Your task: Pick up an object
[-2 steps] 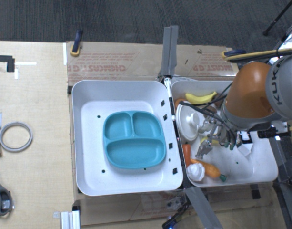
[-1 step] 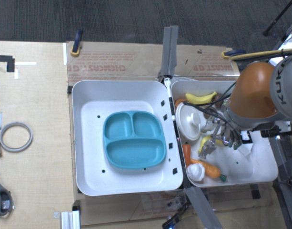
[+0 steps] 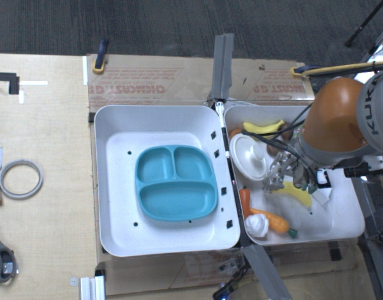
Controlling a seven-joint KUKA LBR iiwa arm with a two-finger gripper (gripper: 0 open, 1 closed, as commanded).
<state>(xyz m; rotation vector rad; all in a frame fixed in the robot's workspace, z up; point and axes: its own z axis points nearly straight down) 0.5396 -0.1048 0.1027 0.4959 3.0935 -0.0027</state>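
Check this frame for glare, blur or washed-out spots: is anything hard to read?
Camera view: even lighting and sharp on the blue divided plate; the white bowl nearly blends into the right bin; the gripper area is cluttered and slightly soft.

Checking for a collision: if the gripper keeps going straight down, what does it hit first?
Probably the yellow banana piece beneath the gripper, or the bin floor beside it; depth is unclear.
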